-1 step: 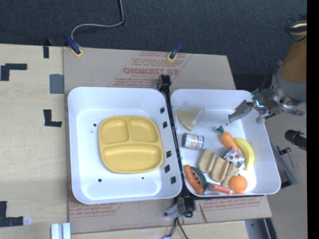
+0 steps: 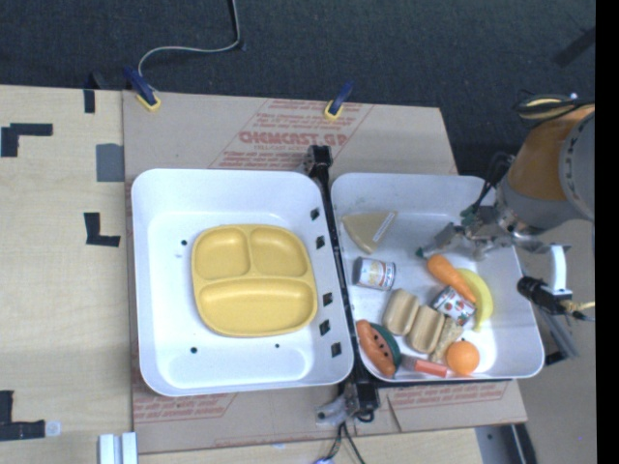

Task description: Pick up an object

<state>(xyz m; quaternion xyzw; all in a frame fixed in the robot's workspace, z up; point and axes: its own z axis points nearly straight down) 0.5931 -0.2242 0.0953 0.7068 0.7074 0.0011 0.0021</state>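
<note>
We saw the gripper (image 2: pixel 437 249) low in the right bin (image 2: pixel 416 187), fingers apparently together on nothing, just above the carrot (image 2: pixel 447 270). We judged the carrot light, rigid and smooth; grasp mid-length. Left of the fingers, the left bin (image 2: pixel 160 196) held a yellow tray (image 2: pixel 254 280).

So the pickable stuff is all piled up below and left of the tool (image 2: pixel 455 243). Closest is an orange carrot (image 2: pixel 446 270), tilted, its top end practically at the tool's tip. A yellow banana (image 2: pixel 481 295) curves just beside it. Further off sit a small can (image 2: pixel 374 275) on its side, a pale wedge (image 2: pixel 368 230), two tan bread pieces (image 2: pixel 413 319) and an orange (image 2: pixel 463 358).
</note>
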